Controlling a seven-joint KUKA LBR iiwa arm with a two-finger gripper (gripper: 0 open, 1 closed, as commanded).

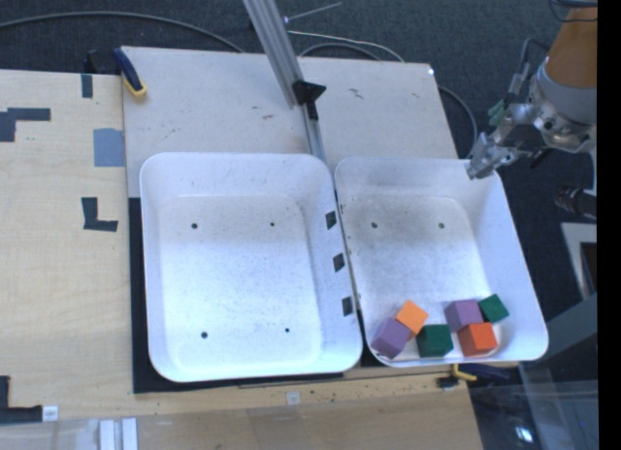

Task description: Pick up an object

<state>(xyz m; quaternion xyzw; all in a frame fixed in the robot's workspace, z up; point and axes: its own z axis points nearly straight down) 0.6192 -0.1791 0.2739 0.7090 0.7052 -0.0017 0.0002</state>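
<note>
Several small blocks lie clustered at the near edge of the right bin [505,235]: an orange block [411,316], a purple block [391,337], a dark green block [435,340], a second purple block [464,313], an orange-red block [477,338] and a green block [494,307]. My gripper [482,163] hangs over the bin's far right corner, well away from the blocks. Nothing shows between its fingers.
The left bin [155,244] sits beside the right one. A slanted metal rail [277,41] crosses the bench behind the bins. Cables run over the dark floor at the back. A yellow-tipped tool [130,74] lies at the bench's far left.
</note>
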